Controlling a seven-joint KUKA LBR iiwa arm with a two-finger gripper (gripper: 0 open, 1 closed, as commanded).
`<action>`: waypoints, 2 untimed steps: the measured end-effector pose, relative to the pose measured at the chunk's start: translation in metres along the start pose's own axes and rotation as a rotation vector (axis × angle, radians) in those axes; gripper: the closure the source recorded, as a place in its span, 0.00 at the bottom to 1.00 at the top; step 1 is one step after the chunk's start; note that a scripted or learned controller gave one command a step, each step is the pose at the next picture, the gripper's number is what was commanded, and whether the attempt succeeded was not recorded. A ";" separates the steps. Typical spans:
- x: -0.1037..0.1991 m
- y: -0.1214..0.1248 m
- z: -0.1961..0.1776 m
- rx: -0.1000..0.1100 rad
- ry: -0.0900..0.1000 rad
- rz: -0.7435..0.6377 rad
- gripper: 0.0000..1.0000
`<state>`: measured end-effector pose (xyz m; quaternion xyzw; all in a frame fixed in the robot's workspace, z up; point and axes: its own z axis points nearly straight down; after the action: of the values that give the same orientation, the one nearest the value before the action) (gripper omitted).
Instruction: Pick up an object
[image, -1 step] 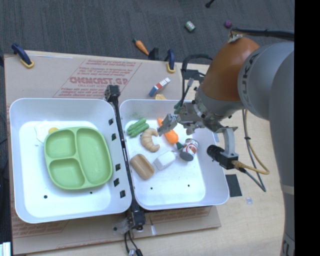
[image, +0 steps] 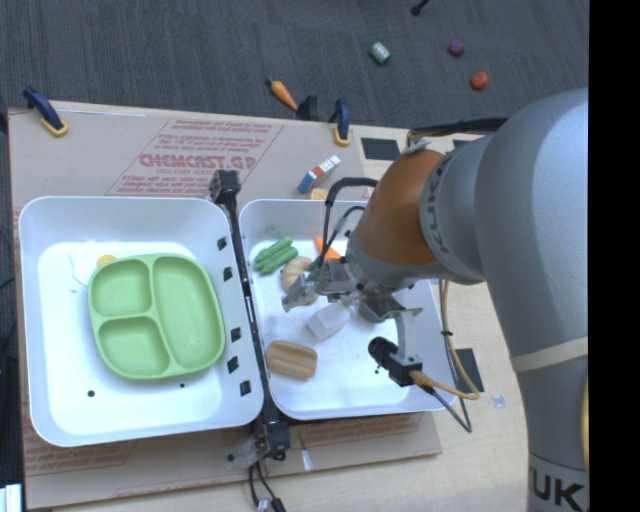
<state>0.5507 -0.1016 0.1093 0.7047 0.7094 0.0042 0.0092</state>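
Green three-compartment plate (image: 155, 315) lying flat in the left white bin (image: 40, 400). Cardboard sheet (image: 150, 150) with red print under both bins, held by blue clamps (image: 45, 110) at its far edge. On the dark carpet (image: 150, 50) beyond: toy carrot (image: 283, 93), small red ball (image: 479, 80), purple bit (image: 456, 46).

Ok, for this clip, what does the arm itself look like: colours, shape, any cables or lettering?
The arm is thick and rounded, smooth grey, with an orange band above the wrist. Black letters "UK" show on its lower section. A thin black cable loops beside the orange band. The end effector is a compact cluster of dark and metallic parts, too cluttered for finer detail.
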 end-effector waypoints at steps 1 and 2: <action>0.011 -0.072 0.016 0.021 0.007 0.000 0.00; 0.011 -0.071 0.006 0.020 0.007 -0.007 1.00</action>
<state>0.4803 -0.0912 0.1017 0.7024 0.7118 -0.0004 -0.0002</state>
